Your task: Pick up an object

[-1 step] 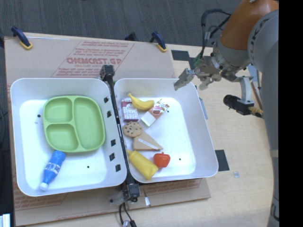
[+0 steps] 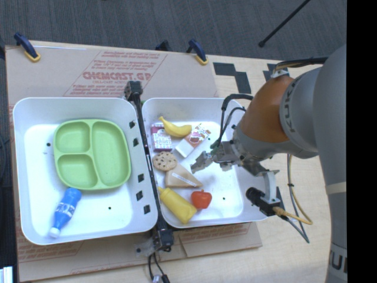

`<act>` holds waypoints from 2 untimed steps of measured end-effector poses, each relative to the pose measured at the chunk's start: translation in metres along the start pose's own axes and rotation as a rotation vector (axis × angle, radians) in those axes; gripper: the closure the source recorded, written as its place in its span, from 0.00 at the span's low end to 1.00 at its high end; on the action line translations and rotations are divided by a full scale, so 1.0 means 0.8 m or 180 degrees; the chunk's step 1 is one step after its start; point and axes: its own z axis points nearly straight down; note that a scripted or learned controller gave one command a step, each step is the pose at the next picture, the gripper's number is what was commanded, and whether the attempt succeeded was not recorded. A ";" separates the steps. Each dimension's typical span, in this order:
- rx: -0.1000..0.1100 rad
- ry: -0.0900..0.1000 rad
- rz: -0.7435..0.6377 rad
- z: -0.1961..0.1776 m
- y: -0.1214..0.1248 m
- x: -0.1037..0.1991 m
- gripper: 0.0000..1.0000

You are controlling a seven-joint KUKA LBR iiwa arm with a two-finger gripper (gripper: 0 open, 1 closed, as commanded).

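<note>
Two white bins sit side by side on the bench below me. The left bin point(image 2: 23, 175) carries two things: one green divided plate point(image 2: 92, 154) with three compartments, and one blue bottle point(image 2: 63, 211) lying tilted just below the plate's lower left corner, apart from it.

The right bin point(image 2: 235, 214) is the crowded one. I count one banana point(image 2: 175, 127) near the top, one dark red packet point(image 2: 159, 138) just left of it, one small printed wrapper point(image 2: 199, 134) to its right, and one white block point(image 2: 184, 148) below the wrapper. Under those lie one round cookie point(image 2: 164, 160), one pale wedge point(image 2: 182, 180) just beneath it, one yellow bottle point(image 2: 176, 204) lying slantwise along the bin's lower left, and one red tomato-like piece point(image 2: 201, 200) touching or nearly touching the yellow bottle's right side.

My gripper point(image 2: 200, 162) hangs over the middle of the right bin, just right of the cookie and above the wedge. My fingers look slightly parted with nothing between them, though they are small and dark here, so I say that cautiously. My wrist and orange band point(image 2: 268, 117) cover the bin's right wall.

Behind the bins lies a cardboard sheet point(image 2: 118, 72) with red print, held by blue clamps point(image 2: 27, 46).
</note>
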 end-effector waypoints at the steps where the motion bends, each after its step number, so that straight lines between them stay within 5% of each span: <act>1: -0.0008 -0.0001 -0.0003 0.038 -0.063 -0.004 0.00; 2: -0.0008 -0.0001 -0.0018 0.025 -0.062 -0.004 1.00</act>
